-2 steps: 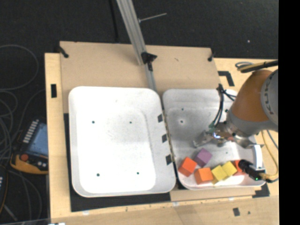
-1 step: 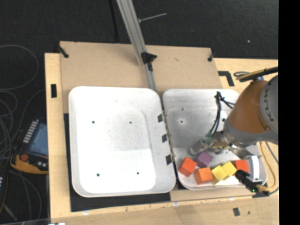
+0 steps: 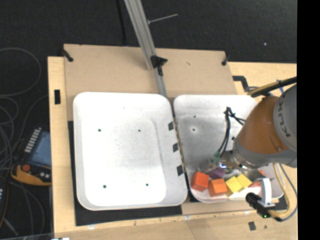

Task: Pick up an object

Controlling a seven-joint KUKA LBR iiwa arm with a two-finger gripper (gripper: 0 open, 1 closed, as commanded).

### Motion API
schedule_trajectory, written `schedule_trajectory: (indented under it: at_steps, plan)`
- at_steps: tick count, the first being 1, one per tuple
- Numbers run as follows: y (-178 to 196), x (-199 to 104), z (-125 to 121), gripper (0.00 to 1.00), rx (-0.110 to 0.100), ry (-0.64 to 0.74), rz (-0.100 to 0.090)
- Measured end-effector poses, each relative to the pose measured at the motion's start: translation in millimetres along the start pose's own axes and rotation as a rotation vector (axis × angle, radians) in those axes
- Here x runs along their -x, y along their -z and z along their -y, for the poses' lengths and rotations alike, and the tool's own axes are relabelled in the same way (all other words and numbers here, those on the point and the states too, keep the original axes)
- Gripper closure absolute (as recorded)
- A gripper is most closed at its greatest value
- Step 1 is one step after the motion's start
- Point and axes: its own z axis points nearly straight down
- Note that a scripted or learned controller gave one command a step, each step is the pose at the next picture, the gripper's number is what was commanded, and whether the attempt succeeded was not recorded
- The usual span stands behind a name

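Over the right bin [image 3: 200, 114], gripper [image 3: 222, 166] state unclear, poised above coloured blocks [image 3: 220, 184].

Left white bin [image 3: 125, 149] sits at frame centre-left, its floor speckled grey with four small dark dots. Right white bin [image 3: 200, 119] touches it along a seam with three dark clips [image 3: 176, 147]. Both rest on a tan bench board [image 3: 145, 64]. An aluminium post [image 3: 142, 26] slants from top centre down to the seam. Black carpet surrounds; loose cables [image 3: 20, 84] at left edge. Handheld pendant [image 3: 36, 156], blue screen, orange base, lower left.
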Motion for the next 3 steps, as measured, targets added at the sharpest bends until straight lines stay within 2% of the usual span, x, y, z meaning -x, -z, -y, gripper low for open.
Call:
schedule_trajectory:
  at_steps: [1, 2, 3]
  plan:
    - [16, -7, 0, 0.00, -0.002, 0.006, -0.002]
    - [111, 26, -17, 0.00, 0.004, 0.005, 0.002]
    - [1, 26, -14, 0.00, 0.006, 0.002, -0.004]
